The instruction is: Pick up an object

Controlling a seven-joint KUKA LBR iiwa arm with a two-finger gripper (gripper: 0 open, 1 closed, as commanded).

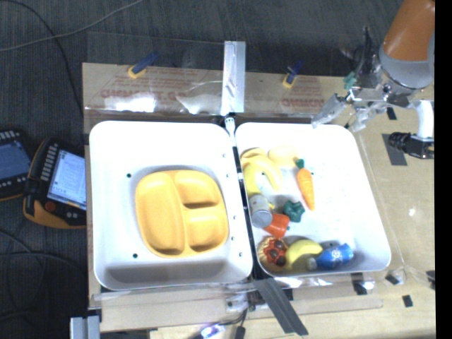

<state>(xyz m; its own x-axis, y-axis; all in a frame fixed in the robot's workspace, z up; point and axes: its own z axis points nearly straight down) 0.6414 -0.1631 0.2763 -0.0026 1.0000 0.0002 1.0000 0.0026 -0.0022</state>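
We see the gripper (340,111) at the far right corner of the right bin (367,189), above its rim, with the two fingers spread open and nothing between them. The carrot (304,187) lies alone on bare white floor in the upper middle of that bin, apart from the crowded pile with the banana (302,251) and the blue can (335,256) near the front edge. In our judgement we should choose the carrot, come straight down over its middle and close across its narrow width.
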